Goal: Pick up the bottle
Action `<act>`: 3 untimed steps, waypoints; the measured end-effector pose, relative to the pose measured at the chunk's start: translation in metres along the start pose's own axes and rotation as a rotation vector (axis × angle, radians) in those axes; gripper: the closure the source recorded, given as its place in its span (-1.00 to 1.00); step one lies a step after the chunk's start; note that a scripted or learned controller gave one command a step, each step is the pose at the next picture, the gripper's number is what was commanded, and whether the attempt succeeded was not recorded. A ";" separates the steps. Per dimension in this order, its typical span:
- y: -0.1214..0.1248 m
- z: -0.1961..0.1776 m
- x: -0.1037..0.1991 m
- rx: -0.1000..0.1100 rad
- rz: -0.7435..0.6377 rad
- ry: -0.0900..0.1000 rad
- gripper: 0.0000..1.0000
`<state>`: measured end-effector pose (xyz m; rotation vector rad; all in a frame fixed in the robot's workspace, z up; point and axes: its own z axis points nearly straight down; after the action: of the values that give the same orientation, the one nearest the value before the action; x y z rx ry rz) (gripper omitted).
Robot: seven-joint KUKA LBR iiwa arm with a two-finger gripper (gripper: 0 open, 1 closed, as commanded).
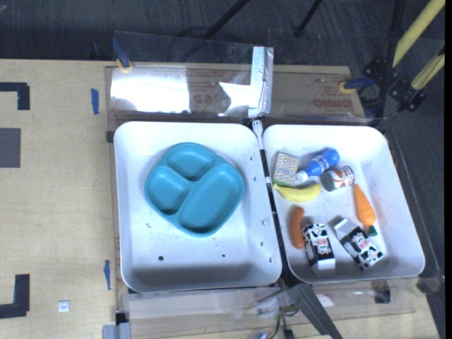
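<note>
We find the bottle (pixel 319 164) in the right bin (pixel 404 210), in its far half. It is blue with a white cap, and it lies on its side at a slant, the cap pointing left and a little nearer to us. Just left of the bottle a small checkered pad (pixel 285 165) lies flat, and it seems to touch the cap end. Just near of the cap a yellow banana (pixel 296 192) curves across the bin floor. Right of the banana, beside the bottle's near side, lies a small can (pixel 338 179) with a grey end and a white and orange body; whether it touches the bottle we cannot tell.

Further right, a carrot (pixel 364 207) lies lengthwise towards the near wall. In the near half of that bin are two cow-spotted cartons (pixel 320 245), the second (pixel 360 244) to the right of the first, and a small orange sausage-shaped piece (pixel 296 227) just left of the first carton.

The left bin (pixel 134 249) holds a blue divided plate (pixel 195 187), set around its middle, well apart from the bottle. A clear panel (pixel 183 76) stands on the far side of the bins, on the wooden bench (pixel 56 189).

As for the gripper, we cannot tell whether it is open or closed.
</note>
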<state>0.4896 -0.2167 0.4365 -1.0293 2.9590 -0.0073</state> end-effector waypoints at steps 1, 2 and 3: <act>-0.007 0.000 0.002 -0.001 -0.418 0.000 1.00; 0.001 0.001 0.011 -0.008 -0.746 0.001 1.00; 0.001 0.001 0.011 -0.006 -1.229 -0.002 1.00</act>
<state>0.4806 -0.2230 0.4354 -2.5507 1.8273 -0.0044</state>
